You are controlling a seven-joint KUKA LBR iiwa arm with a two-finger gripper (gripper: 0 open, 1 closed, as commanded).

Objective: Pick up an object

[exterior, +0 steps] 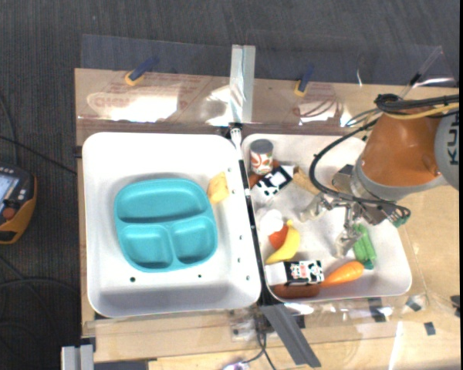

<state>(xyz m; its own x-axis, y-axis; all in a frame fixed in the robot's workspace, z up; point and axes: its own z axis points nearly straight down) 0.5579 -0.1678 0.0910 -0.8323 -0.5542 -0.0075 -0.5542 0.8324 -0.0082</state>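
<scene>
My gripper (336, 222) hangs low over the right bin (393, 280), under the orange wrist band. Its fingers stand open, with only bare bin floor showing between them. A green pod-shaped toy (363, 250) lies just right of the lower fingertip (347, 239), close to touching it. Below the toy lies an orange carrot (343, 273). A banana (288, 243) and a red piece (276, 237) sit to the gripper's left. A cow-patterned box (303, 271) rests at the front, and a small can (261, 160) and a black-and-white checkered item (272, 182) at the back left.
The left bin (100, 284) holds a teal divided plate (167, 223) and a small yellow object (217, 187) against its right wall. The ridge between the bins (248, 230) runs just left of the banana. Black cables (324, 164) loop off the wrist.
</scene>
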